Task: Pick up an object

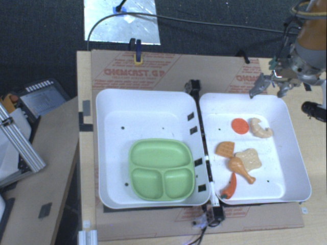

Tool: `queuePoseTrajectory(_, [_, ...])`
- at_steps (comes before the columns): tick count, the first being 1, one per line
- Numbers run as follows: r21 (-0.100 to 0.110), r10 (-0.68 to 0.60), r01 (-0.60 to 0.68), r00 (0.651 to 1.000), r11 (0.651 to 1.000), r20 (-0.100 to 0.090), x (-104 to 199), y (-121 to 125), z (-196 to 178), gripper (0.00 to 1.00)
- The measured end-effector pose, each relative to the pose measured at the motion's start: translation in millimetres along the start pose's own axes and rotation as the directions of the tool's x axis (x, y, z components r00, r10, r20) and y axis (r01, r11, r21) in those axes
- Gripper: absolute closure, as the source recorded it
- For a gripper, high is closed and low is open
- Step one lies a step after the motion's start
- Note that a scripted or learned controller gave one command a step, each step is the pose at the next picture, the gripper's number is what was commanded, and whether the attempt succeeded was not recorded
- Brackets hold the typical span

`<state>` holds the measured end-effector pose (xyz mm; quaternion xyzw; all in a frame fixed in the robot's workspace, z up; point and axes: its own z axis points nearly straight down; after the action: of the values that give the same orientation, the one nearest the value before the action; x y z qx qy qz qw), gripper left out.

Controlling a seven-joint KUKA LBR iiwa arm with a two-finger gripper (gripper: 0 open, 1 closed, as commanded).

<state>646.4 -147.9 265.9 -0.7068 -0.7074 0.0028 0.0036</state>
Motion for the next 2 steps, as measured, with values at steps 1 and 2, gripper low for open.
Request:
queuePoseTrajectory(1, [-0.011, -0.002, 0.002, 1.000, 1.000, 0.002, 0, 2, -7, 0.00])
queuePoseTrajectory(2, [-0.008, 0.000, 0.000, 1.000, 1.000, 0.002, -8, 5, 50, 0.00])
